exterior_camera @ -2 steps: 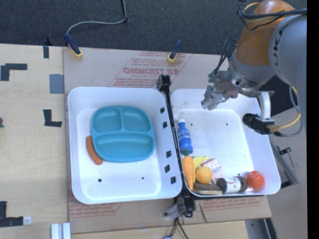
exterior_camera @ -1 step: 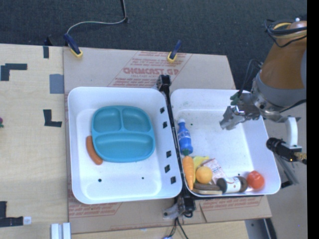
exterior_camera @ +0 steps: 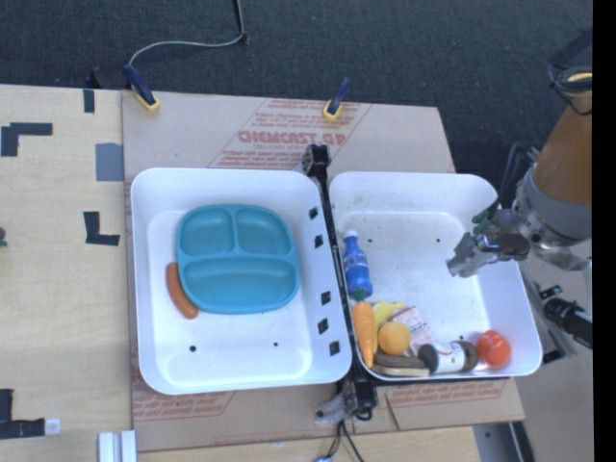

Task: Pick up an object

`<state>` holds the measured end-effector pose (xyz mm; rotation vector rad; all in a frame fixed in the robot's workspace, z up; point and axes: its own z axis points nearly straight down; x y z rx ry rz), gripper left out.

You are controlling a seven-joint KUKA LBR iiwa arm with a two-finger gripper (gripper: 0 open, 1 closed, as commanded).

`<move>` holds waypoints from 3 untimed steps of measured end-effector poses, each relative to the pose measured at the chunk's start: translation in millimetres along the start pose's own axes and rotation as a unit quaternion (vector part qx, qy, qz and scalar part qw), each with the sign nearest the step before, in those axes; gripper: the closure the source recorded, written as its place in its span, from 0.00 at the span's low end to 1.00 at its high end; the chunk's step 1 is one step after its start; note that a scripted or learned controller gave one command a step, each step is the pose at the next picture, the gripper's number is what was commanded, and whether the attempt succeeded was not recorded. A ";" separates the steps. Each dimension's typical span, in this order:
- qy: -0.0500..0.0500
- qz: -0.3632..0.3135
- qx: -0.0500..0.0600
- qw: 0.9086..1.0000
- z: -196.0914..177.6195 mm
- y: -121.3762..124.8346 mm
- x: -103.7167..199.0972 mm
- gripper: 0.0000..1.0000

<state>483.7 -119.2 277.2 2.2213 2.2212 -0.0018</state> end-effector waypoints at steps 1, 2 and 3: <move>0.001 -0.001 0.000 1.000 12.2 0.3 84.2 1.00; 0.001 -0.001 0.001 1.000 24.4 22.2 162.8 1.00; 0.000 -0.001 0.001 1.000 24.4 22.2 162.5 0.00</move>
